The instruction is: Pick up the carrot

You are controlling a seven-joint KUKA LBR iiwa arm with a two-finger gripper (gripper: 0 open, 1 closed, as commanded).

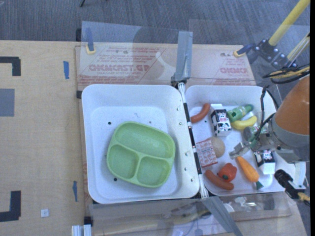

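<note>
Carrot [247,169]: orange, green-tipped, lying at a slant at the lower right of the frame, in the right bin [224,191] near its front wall.

Red sausage [218,180] and red pepper [227,171]: lower centre-right, side by side, just left of the carrot.

Gripper [241,149]: right of centre, metal fingers low over the right bin just above the carrot's orange end; whether it is spread or pressed together cannot be told, and nothing is seen held. The grey and orange arm [295,119] fills the right edge.

Small carton [266,160]: black-and-white print, beside the carrot, partly under the arm; print unreadable.

Pink packet [206,152] and pale round item [218,146]: centre of the right bin; packet label unreadable.

Green divided plate [141,154]: three compartments, centre-left, in the left bin [93,102].

Cow-patterned carton [221,121], banana [244,123], green item [239,112], second sausage [200,113]: upper part of the right bin.

Desk [39,132]: blue tape marks, black corner marks.

Protective film behind the bins [123,65]: red lettering, reading roughly "CHEMCAST".
</note>
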